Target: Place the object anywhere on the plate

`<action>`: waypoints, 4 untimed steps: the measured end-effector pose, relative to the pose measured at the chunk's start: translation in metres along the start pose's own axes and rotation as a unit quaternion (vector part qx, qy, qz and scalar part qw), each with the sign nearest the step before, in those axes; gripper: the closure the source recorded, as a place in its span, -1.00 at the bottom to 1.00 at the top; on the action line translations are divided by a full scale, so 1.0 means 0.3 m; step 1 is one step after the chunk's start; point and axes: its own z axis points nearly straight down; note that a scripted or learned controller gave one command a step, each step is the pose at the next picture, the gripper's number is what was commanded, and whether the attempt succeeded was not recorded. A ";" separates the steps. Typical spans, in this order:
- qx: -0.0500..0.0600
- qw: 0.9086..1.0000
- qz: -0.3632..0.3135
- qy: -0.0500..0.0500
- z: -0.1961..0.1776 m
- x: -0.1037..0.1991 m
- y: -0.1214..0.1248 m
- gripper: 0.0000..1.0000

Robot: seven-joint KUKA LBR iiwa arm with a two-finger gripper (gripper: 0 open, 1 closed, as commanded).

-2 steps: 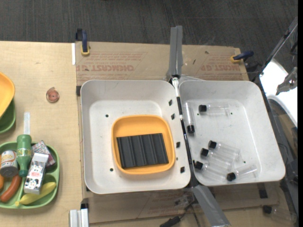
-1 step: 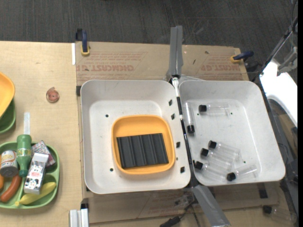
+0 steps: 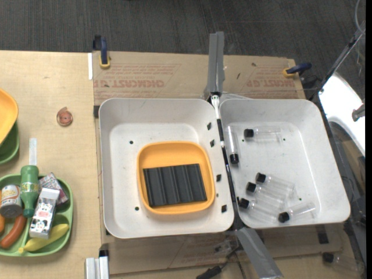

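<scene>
An orange plate (image 3: 174,149) with rounded corners rests in the middle of the left white bin (image 3: 116,121). A dark grey ribbed rectangular block (image 3: 175,185) lies flat on the plate and covers most of its lower half. The right white bin (image 3: 308,127) holds several clear tubes with black caps; one (image 3: 263,134) lies near its back, one (image 3: 232,147) along its left wall, and others (image 3: 273,185) are clustered toward its front.
Cardboard (image 3: 192,77) lies under the bins, held by clamps (image 3: 103,54) at the back corners. On the wooden table to the left stand a green tray of toy food (image 3: 35,220), a yellow bowl (image 3: 6,118) and a small pink disc (image 3: 64,117). A white machine part (image 3: 342,100) sits at the right edge.
</scene>
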 end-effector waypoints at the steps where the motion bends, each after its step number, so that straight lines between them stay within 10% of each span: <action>1: 0.001 0.981 -0.193 0.000 -0.091 0.003 0.079 -1.00; 2: 0.000 0.914 -0.405 0.000 -0.033 -0.028 0.206 -1.00; 3: 0.001 0.832 -0.554 0.000 -0.089 -0.033 0.007 -1.00; 4: 0.001 0.765 -0.644 -0.001 0.184 0.001 0.100 -1.00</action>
